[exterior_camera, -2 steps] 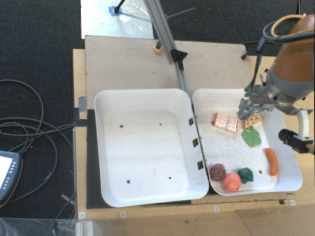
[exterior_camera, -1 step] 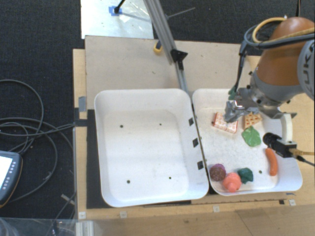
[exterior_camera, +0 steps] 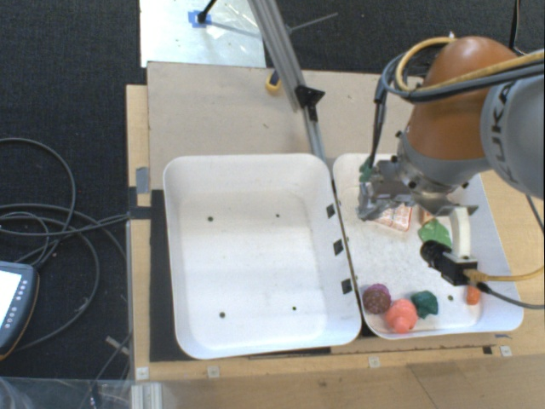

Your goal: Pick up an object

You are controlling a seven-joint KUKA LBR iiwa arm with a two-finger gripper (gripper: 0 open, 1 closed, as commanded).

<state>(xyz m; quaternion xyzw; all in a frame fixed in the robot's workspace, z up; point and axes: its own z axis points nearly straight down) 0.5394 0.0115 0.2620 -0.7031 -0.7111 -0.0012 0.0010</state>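
Reaching in low over the right-hand shallow white bin on the tan counter, with the grey two-finger gripper poised just above, perhaps touching, a flat red-and-white packet near the bin's back left corner. Impossible to tell from this slant whether open or closed, or whether anything is caught. Judging the packet light, thin and probably slick: hard to pinch lying flat, so better taken across a short edge. Likely easier picks lower down: a dark purple knobbly ball, a salmon-pink rounded lump just beside it and a teal soft-looking lump, all seemingly light and squashy; best gripped across the middle, gently. Leaving aside the left-hand shallow white bin.
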